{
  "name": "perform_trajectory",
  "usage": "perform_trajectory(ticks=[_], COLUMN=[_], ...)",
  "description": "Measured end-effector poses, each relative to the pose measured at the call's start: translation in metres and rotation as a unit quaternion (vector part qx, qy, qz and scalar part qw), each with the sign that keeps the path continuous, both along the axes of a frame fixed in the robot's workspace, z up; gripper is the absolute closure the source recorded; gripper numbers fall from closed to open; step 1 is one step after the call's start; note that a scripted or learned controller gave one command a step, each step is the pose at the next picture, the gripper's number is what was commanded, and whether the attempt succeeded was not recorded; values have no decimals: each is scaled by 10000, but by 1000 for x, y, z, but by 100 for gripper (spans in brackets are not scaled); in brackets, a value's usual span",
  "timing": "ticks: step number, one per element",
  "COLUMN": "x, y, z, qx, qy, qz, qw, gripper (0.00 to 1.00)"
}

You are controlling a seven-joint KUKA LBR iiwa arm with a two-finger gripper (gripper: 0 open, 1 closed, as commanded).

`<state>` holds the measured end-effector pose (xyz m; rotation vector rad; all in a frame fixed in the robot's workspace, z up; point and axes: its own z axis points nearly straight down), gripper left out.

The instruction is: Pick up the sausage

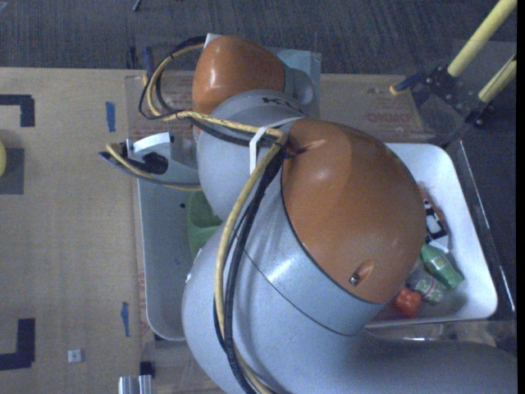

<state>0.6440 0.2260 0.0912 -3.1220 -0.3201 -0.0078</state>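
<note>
You cannot tell where the sausage lies: nothing in the uncovered parts of the bins can be made out as it for sure. The likeliest place to look is the white bin (480,245) on the view's right. A few things are crowded into its lower right corner. A small orange-red object (408,302) sits there against the edge of the arm, too small and blurred to name. Just beside it, toward the bin's right wall, lies a green bottle (439,268) on its side. A little further up that same wall, a black-and-white object (433,220) pokes out from under the arm.

The arm (328,220) itself, grey with big orange caps, stretches over the middle of both bins and covers most of their floors. A bundle of yellow and black cables (234,236) runs along it and loops out past its upper joint. You cannot tell whether the gripper is apart or together.

In the other bin (160,245), on the left, a pale green object (201,220) shows beside the arm, near the bin's middle.

Both bins rest on the wooden bench (66,245). It carries strips of blue tape (111,115) near the left bin's upper corner and black corner marks (20,109) toward its left edge.
</note>
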Motion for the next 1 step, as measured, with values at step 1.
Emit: perform_trajectory(ticks=[1], x=[-1], y=[-1], z=[109], qx=[-18], qy=[24], qz=[112], qw=[9999], gripper=[100])
